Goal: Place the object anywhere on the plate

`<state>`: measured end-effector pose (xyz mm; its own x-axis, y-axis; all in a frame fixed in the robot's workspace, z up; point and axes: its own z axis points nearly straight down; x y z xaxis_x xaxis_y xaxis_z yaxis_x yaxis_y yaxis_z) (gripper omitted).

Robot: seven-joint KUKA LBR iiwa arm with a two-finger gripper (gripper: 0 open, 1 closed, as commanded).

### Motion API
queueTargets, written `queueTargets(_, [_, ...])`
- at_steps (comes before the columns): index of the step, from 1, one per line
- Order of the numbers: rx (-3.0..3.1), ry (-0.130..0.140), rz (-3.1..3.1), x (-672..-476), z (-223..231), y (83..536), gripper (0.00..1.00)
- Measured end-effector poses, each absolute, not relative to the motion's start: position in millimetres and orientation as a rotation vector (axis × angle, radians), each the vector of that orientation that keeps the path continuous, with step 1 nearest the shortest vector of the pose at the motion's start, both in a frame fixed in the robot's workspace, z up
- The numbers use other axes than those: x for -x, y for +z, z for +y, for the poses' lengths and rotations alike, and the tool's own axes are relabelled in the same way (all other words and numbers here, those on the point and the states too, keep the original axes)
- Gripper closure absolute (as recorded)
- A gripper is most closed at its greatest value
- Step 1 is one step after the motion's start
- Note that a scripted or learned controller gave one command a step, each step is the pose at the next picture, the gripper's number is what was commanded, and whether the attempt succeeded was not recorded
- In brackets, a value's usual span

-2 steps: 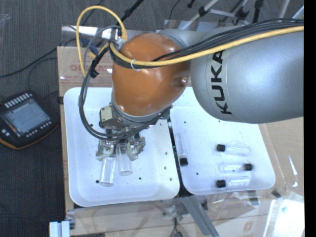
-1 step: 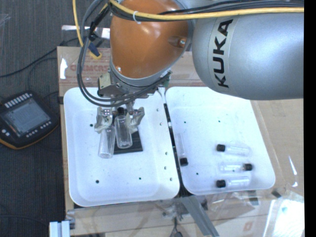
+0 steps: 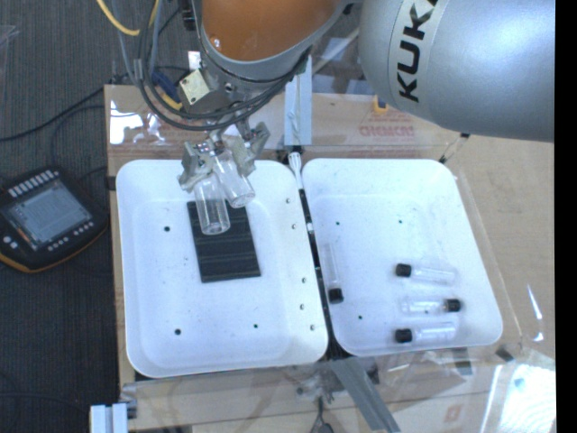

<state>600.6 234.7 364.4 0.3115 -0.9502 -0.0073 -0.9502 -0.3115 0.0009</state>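
The grey arm (image 3: 451,43) with its orange band (image 3: 261,12) fills the top of the view and reaches down over the left bin. Under it lies the surface (image 3: 514,197), which carries 2 shallow white bins side by side: the left bin (image 3: 153,332) and the right bin (image 3: 379,197). In the left bin, near its upper middle, lies a dark ribbed plate (image 3: 230,255), flat on the bin floor. The gripper (image 3: 221,174) hangs over the upper end of this plate, and its fingers (image 3: 242,183) pinch a clear tube (image 3: 213,210). The tube points down and its lower end is over the upper edge of the plate; whether it touches the plate I cannot tell. In the right bin lie 4 more clear tubes with black caps: 3 of them (image 3: 424,271) are near the lower right corner, one under another, and 1 tube (image 3: 332,273) lies along the left wall of that bin. Left of the bins, on the dark floor, rests a control pendant (image 3: 41,219) with a grey screen.
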Motion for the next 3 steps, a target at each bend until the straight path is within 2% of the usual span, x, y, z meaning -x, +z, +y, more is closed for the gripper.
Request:
queueTargets(1, [2.64,0.011,1.695,-648.2,233.6,365.8,1.0])
queueTargets(2, [2.822,0.011,1.376,-619.7,234.4,373.4,1.0])
queueTargets(3, [2.978,0.012,0.996,-573.8,234.4,391.0,1.0])
